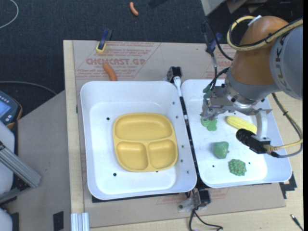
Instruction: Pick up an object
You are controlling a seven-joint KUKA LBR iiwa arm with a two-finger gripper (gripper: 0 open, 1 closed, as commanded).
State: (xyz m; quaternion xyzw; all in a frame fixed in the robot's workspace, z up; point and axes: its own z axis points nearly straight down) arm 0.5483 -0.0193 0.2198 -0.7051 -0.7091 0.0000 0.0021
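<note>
**A:** The arm (262,57) is reaching in from three o'clock, its orange band bulging over the right bin (276,170), and the gripper (210,115) is low over that bin's ten o'clock area. How do the jaws stand?

**B:** I cannot tell. The wrist and its grey housing cover them from above, so spread or pressed together is anyone's call. Just below the tip sits a small green piece (210,124), right against the metal, but nothing shows it between the fingers.

**A:** So touching or only beneath?

**B:** It looks touching, though the slant of the view leaves that unsettled. The piece is bright green, lumpy, and partly covered by the gripper.

**A:** What lies around it?

**B:** A yellow item like a corn cob (240,124) lies at three o'clock from it, tilted. Towards five o'clock sits a rounded green object (221,149), and further at five o'clock a bumpy green cluster (237,167), near the bin's front edge. A black cable connector (251,141) hangs over the bin between the cob and the cluster.

**A:** And the left bin (96,143)?

**B:** It holds a yellow divided tray (144,141) with three compartments, sitting centrally, well apart from the gripper. Both bins rest on the desk (139,57).
</note>
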